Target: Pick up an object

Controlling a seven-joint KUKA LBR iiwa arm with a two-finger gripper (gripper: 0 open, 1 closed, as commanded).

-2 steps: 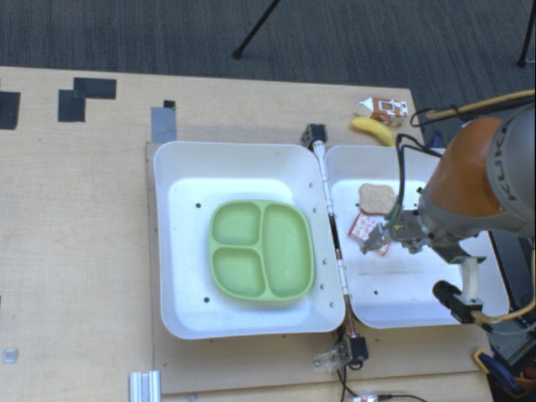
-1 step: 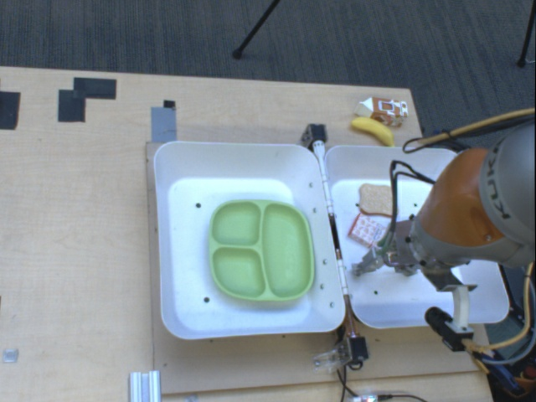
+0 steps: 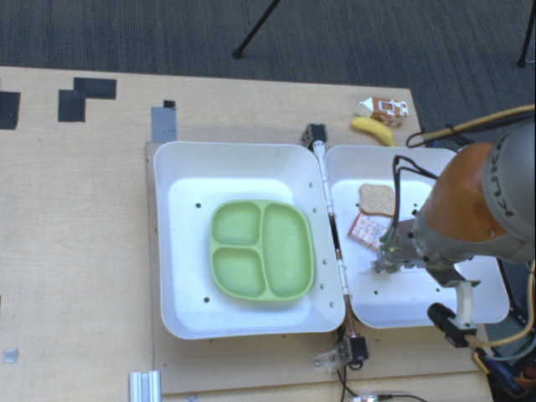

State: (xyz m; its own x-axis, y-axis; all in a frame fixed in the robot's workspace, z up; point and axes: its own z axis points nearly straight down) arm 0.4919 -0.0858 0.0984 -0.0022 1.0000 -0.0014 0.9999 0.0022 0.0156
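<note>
While the grey-and-orange arm reaches across the right bin (image 3: 368, 312), its gripper (image 3: 390, 256) hangs low over the bin floor, and whether it is spread or pressed together cannot be told, since the wrist hides most of it from above. Nearest to it lies a small red-and-white packet (image 3: 365, 230), just beside the gripper toward the counter's far edge and toward the left bin (image 3: 180, 249); a slice of bread (image 3: 377, 197) sits beyond that, touching or nearly touching the packet. Judging by this offset, the likeliest failure is a closure on bare plastic, with the packet left just outside the grasp. A flat, thin packet may also slide or tip away rather than lift. The green divided plate (image 3: 261, 250) in the left bin, and the banana (image 3: 372, 129) on the counter near its far edge, lie well apart from the arm.
</note>
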